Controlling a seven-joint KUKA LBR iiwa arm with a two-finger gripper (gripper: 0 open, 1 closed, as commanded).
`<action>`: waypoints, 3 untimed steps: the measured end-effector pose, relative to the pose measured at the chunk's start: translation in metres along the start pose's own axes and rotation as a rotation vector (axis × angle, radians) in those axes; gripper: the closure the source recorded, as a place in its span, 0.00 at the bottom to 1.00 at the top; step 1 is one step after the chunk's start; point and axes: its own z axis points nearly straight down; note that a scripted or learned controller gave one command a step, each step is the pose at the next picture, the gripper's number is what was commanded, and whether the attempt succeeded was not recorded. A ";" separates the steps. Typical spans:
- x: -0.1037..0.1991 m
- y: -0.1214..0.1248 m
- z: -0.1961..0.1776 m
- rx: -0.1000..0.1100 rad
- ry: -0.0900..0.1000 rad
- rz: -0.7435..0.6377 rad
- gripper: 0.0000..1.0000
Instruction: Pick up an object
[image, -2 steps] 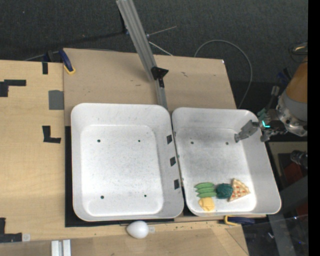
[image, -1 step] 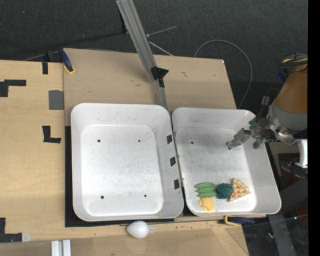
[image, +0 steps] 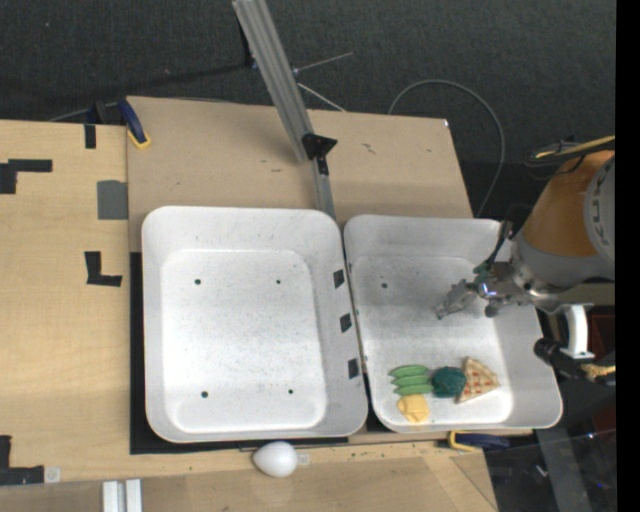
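Several toy foods lie in the front of the right bin (image: 400, 250): a green pea pod (image: 408, 376), a dark green broccoli (image: 448, 380), a pizza slice (image: 481, 381) and a yellow piece (image: 413, 407). My gripper (image: 468, 306) hangs over the middle right of that bin, behind the foods and apart from them. Its two fingers stand spread, open, with nothing between them.
The left bin (image: 160, 300) sits beside the right one. A white egg-shaped object (image: 275, 459) rests on the bench in front of the left bin. A grey metal pole (image: 285, 85) slants in from the back toward the bins' shared edge.
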 end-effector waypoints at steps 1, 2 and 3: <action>0.000 0.000 0.028 -0.007 -0.003 0.000 0.00; 0.001 0.001 0.017 -0.007 -0.002 -0.001 1.00; 0.004 0.000 -0.025 -0.011 -0.002 0.000 1.00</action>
